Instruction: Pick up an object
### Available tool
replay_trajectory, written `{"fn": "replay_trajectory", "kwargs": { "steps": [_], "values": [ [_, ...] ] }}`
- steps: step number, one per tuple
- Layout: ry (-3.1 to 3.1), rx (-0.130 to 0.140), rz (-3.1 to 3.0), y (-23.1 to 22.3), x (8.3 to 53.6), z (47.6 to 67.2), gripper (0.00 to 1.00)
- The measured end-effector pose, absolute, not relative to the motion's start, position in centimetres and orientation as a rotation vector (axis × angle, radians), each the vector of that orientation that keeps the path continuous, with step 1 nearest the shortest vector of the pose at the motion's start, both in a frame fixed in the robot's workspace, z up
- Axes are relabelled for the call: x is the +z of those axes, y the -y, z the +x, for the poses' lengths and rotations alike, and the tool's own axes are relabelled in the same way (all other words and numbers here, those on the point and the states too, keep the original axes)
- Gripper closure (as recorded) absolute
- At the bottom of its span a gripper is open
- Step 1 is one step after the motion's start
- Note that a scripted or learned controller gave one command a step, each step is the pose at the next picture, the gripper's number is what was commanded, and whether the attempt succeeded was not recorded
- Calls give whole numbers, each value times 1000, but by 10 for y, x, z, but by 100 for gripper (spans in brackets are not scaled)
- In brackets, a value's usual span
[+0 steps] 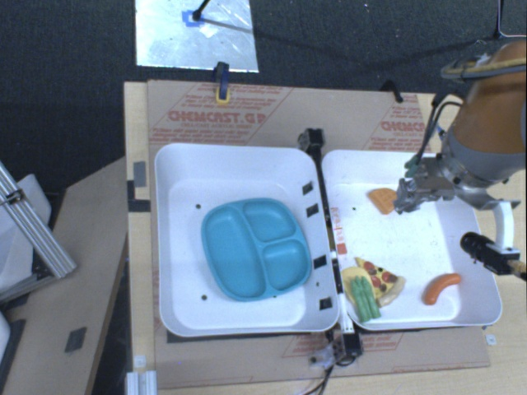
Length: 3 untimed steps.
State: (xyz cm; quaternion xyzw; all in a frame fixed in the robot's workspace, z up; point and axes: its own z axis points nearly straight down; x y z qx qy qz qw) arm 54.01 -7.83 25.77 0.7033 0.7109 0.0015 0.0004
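In the right bin (pixel 473 303) lie an orange chip-like piece (pixel 381 200), a pizza slice (pixel 381 280), a green bean-like toy (pixel 362 295) and an orange sausage (pixel 441 287). My gripper (pixel 407 197) hangs over the bin's upper middle, just right of the orange piece and close to it. I see nothing between its tips.
The left bin (pixel 181 220) holds a blue divided plate (pixel 254 248). A black clip rail (pixel 323 220) runs between the two bins. The arm's grey body (pixel 486 130) covers the right bin's upper right corner. Cardboard (pixel 230 109) lies under both bins.
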Motion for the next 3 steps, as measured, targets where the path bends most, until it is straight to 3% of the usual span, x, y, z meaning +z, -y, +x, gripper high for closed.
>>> {"fn": "replay_trajectory", "kwargs": {
  "steps": [2,3],
  "values": [
    [-2229,3,2212,-14,230,559,100],
    [-2230,5,2212,-62,237,567,100]
  ]
}}
